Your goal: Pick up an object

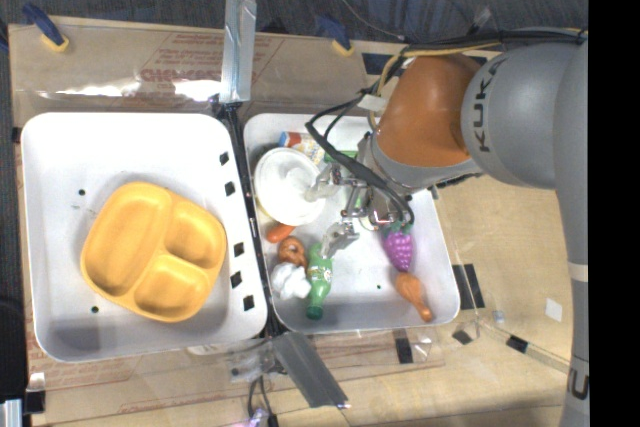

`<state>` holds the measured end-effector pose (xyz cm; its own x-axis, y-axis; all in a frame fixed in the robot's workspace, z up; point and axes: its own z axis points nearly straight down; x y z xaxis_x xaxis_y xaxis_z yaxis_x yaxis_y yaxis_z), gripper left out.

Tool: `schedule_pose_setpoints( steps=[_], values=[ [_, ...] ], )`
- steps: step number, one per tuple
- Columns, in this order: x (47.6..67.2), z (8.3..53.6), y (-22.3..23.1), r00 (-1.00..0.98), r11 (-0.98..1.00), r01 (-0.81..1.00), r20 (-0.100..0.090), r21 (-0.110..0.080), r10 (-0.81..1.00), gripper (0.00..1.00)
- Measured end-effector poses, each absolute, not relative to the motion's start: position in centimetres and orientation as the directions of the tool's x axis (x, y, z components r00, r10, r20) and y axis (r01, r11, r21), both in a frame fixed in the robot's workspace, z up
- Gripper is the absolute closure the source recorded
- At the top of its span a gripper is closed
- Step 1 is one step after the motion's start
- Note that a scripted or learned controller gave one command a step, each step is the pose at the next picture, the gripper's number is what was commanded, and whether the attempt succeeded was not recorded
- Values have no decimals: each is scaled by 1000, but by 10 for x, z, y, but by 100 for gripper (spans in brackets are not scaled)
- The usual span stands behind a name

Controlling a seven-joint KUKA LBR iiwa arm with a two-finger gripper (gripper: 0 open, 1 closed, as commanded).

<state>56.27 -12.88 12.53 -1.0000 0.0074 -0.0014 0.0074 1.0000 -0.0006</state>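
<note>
In the right bin point(440, 300) lie a white bowl point(288, 185), a bunch of purple grapes point(399, 248), a green bottle point(318, 283), a brown drumstick point(412, 295), a small orange-brown toy point(290, 249) and a white lump point(290, 283). My gripper point(335, 210) hangs low over the middle of this bin, just right of the bowl and left of the grapes. Its two metal fingers point(339, 236) stand apart, open, with nothing between them. The orange wrist band point(425, 115) covers the bin's back right part.
The left bin point(50, 145) holds a yellow divided plate point(152, 250). A black strip with clips point(240, 215) runs between the bins. Colourful small items point(305, 145) sit behind the bowl. Cables point(340, 115) loop off the wrist.
</note>
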Motion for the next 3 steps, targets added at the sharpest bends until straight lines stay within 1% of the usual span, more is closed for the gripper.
schedule_pose_setpoints(
  steps=[1,2,3],
  values=[
    [546,109,-212,-995,995,-98,-1,-1,-98,0],
    [510,89,-123,-992,992,-128,4,4,-128,0],
    [492,90,-191,-945,945,-326,0,0,-326,0]
  ],
)
